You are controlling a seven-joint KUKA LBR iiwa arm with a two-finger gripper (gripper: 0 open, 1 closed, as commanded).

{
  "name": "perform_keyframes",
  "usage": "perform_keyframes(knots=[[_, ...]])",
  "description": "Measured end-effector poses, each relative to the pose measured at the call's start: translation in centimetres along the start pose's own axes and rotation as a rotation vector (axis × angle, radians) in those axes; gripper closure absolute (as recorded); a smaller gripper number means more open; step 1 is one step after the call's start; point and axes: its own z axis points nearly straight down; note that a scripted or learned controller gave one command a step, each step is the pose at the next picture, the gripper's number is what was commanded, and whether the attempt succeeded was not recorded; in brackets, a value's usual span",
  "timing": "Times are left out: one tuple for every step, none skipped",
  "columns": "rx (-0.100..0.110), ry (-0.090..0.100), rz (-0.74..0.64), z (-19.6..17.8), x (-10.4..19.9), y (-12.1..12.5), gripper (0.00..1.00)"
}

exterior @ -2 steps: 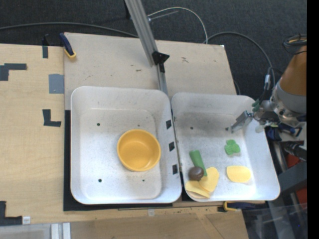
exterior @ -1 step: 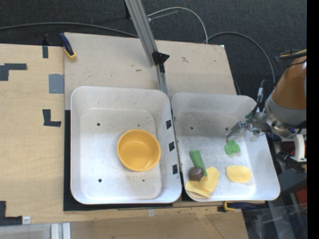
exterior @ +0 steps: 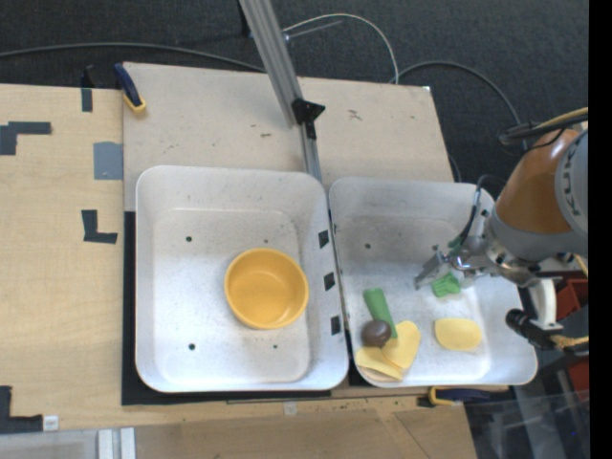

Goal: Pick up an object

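Note:
My gripper (exterior: 442, 268) is low in the right bin (exterior: 402, 208), reaching in from the right. A small green block (exterior: 446, 286) lies right under its tip, touching or nearly touching it; whether it is held I cannot tell. To the left lie a green cylinder (exterior: 377, 305) and a brown ball (exterior: 376, 333), which rests against a yellow wedge-shaped piece (exterior: 397, 354) at the bin's front edge. A pale yellow lump (exterior: 459, 334) sits in front of the gripper.
The left bin (exterior: 182, 208) holds a yellow bowl (exterior: 267, 288) near its middle. A slanted metal pole (exterior: 277, 46) rises from the back between the bins. The grey and orange arm (exterior: 540, 194) covers the right bin's right side.

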Motion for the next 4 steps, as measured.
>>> perform_keyframes(knots=[[-0.004,-0.001,-0.001,-1.3,0.0,0.1,1.0],[-0.011,-0.003,-0.001,-6.1,0.9,0.5,1.0],[-0.011,-0.003,-0.001,-11.2,2.0,0.3,1.0],[-0.011,-0.003,0.0,-14.9,2.0,0.4,1.0]])
